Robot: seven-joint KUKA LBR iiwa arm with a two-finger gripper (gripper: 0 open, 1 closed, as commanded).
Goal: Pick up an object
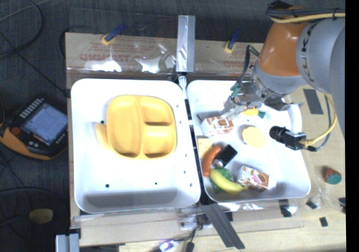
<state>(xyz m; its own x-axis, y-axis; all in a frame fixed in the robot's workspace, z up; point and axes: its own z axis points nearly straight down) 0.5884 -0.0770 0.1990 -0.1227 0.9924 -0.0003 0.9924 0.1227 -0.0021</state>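
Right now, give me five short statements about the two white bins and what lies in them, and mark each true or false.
1. The yellow divided plastic tray lies in the left white bin. True.
2. The yellow banana lies in the left bin. False: it lies in the right white bin, near its front.
3. The pale yellow round disc lies in the right bin. True.
4. The gripper hangs over the left bin. False: it is over the right bin's back part.
5. An orange carrot-like piece lies beside the banana. True.
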